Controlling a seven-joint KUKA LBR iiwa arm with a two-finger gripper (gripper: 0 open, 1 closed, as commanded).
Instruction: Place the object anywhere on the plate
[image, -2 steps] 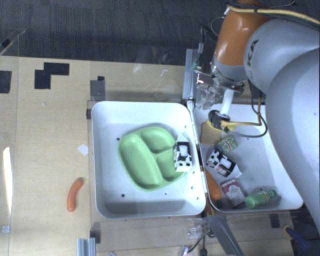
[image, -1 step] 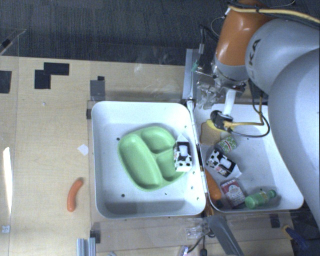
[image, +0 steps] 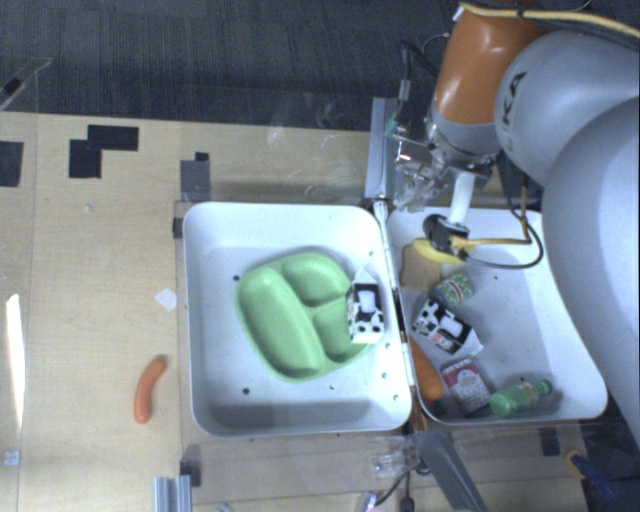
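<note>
The green plate (image: 290, 318), split into compartments, lies in the left bin (image: 210, 300); a small black-and-white carton (image: 364, 313) rests on the plate's right rim, partly on the plate and leaning toward the wall between the bins; judged from that, the placing looks done or close to it, though the carton sits at the very edge. The hand (image: 432, 190) hangs over the far end of the right bin (image: 570, 330), well apart from the plate; whether it is wide or narrow I cannot tell, and nothing shows between its tips. Just below it lies a banana (image: 438, 250); nearer the front lie a second black-and-white carton (image: 443, 327), a red packet (image: 463, 383) and a green bottle (image: 518, 397). A sausage (image: 149, 388) lies on the surface left of the bins. If another try is wanted, the next move calls for a descent onto a thing in the right bin, then a carry across to the plate.
</note>
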